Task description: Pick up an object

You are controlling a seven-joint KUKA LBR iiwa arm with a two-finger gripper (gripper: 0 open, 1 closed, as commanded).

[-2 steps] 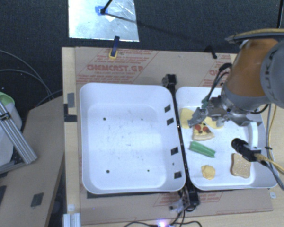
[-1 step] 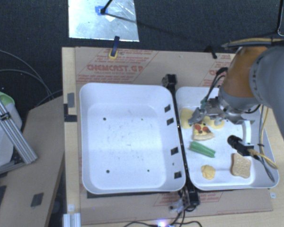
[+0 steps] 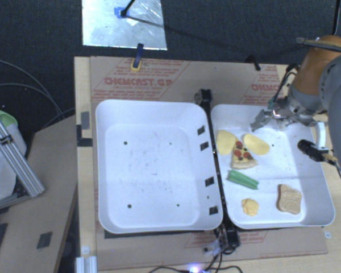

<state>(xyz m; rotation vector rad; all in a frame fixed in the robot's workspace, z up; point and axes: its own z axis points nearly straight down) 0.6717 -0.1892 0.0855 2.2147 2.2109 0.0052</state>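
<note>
A: Nearest the camera in the right bin (image 3: 324, 212)?

B: A bread slice (image 3: 288, 199) at about five o'clock, a small yellow lump (image 3: 250, 206) at six.

A: Farther in?

B: A green bean pod (image 3: 242, 180) near the centre, then a pizza slice (image 3: 243, 156) just past it, flanked by two yellow chips: one (image 3: 225, 142) at ten o'clock, one (image 3: 256, 144) nearer the middle.

A: The left bin (image 3: 153, 164)?

B: White, bare floor with a few dots.

A: And the gripper (image 3: 265, 120)?

B: Farthest back, at twelve o'clock over the right bin's far edge. Its fingers look spread with nothing between them, though they're small and dim here.
</note>
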